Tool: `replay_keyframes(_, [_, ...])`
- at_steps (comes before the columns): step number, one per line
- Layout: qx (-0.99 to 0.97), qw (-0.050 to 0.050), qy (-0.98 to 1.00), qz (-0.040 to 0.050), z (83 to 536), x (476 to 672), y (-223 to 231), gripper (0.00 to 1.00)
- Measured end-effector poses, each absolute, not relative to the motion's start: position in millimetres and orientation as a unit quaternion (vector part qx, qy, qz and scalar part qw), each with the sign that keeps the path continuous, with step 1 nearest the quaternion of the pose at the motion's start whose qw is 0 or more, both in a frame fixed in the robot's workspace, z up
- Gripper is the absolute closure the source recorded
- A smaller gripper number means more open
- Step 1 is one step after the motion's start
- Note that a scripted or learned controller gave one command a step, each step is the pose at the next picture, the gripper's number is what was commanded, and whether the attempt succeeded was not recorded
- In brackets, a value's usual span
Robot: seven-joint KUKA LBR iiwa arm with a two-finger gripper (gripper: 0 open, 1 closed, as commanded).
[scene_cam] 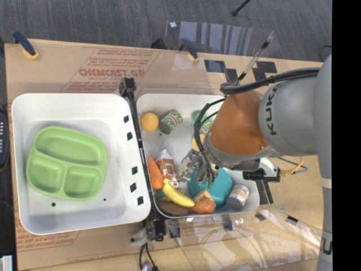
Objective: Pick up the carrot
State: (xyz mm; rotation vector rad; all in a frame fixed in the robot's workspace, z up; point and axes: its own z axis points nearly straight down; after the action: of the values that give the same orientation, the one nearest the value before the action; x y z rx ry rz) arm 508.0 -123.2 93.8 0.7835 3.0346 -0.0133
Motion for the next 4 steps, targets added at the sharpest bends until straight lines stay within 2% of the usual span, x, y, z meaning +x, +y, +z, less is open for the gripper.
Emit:
replay_keyframes(1, [0.070,0.001,0.998,-0.0014,92.5,504.9,-151.2,1.00])
replay_keyframes(2, [0.071,0.001,0.998,-0.0006,92.5,505.0,-150.6,0.00])
replay_keyframes(3, [0.104,0.002,0.995,0.0005,93.6,581.2,-188.4,0.00])
replay_keyframes(4, [0.200,0.008,0.980,-0.0101,97.8,603.1,-129.2,0.00])
